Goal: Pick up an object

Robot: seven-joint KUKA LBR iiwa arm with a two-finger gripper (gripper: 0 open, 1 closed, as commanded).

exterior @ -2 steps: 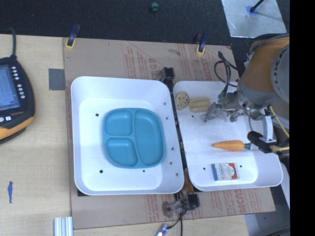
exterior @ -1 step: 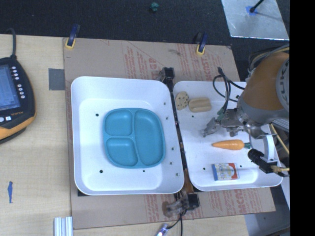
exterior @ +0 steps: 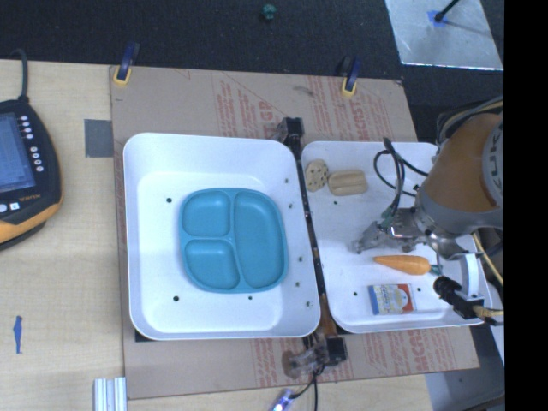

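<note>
Bench [exterior: 68,315] w/ cardboard [exterior: 257,101], pendant [exterior: 21,174]

We see even, fairly bright overhead light, with the white bins [exterior: 137,229] near blown out and soft shadows under their rims. Left of the gripper [exterior: 364,242] detail is mildly soft; behind it the dark floor [exterior: 214,15] loses detail, and the arm [exterior: 467,174] looks blurred.

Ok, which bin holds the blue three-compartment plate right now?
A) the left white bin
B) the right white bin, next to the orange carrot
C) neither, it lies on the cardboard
A: the blue three-compartment plate lies flat in the middle of the left white bin, while the orange carrot sits in the right white bin near the gripper.
</note>
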